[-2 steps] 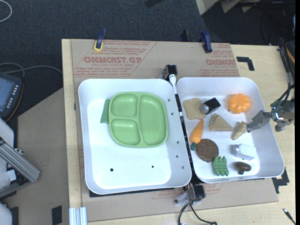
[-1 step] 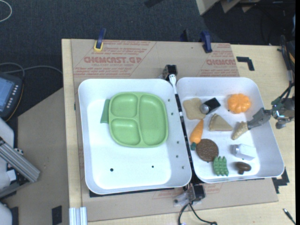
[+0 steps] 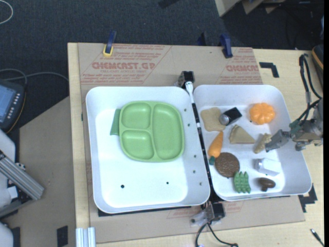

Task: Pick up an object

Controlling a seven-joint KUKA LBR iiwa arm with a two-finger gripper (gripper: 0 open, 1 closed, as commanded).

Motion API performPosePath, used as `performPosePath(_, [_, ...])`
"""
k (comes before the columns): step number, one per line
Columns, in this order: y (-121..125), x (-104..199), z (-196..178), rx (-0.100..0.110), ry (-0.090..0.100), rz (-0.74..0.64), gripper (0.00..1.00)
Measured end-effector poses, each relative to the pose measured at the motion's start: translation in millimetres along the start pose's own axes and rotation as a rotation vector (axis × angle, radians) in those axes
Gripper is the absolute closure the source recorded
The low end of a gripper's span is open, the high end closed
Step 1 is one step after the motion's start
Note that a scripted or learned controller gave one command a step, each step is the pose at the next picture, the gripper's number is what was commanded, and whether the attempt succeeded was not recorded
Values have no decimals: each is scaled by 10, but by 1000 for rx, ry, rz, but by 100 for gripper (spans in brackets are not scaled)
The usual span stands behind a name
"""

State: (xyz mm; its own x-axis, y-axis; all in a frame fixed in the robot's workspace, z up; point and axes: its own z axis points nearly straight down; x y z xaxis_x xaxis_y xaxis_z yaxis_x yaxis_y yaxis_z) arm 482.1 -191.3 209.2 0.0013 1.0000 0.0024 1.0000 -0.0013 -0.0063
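Pumpkin [image 3: 262, 113] lies untouched; bench board [image 3: 154, 60] reads "CHEMCAST"; fingers [image 3: 268, 144] state unclear.

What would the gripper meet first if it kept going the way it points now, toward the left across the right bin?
Probably the tan wedge-shaped piece: the gripper points left and slightly down, its tip close beside that piece. Height above the bin is unclear from this slanted view, so it might pass over it.

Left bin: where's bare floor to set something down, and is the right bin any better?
The left bin has a wide bare strip below the green tray, and a narrower one along its left wall. The right bin is crowded: carrot, cookie, orange pumpkin and other bits fill its floor, and the gripper reaches in from the right.
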Motion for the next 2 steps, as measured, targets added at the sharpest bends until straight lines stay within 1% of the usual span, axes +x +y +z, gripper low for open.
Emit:
performPosePath(1, [32,92,481,0,1,-2,0])
performPosePath(2, [-3,23,1085,1,1,0,0])
